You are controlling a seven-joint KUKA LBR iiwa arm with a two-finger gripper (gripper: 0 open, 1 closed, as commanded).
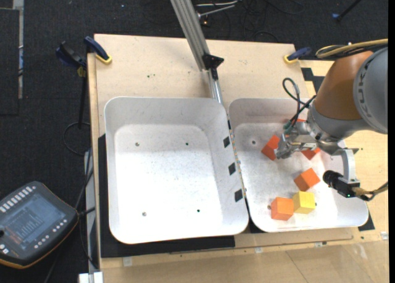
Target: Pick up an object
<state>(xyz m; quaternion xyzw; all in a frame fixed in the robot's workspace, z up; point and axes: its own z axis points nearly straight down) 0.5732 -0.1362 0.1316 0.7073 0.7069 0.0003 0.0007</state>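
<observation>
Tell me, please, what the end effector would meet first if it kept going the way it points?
Probably the orange cube just beside the end effector, then the right bin floor; depth is unclear.

A tan wooden bench top [160, 66] sits on dark carpet [43, 78]. A slanted metal pole [188, 20] crosses its far edge, ending in a black bracket. Blue-and-yellow clamps [97, 50] grip the far-left corner, and another [297, 55] the far-right. A grey teach pendant [32, 223] lies on the floor at lower left. Cables [216, 7] trail beyond the bench.
</observation>
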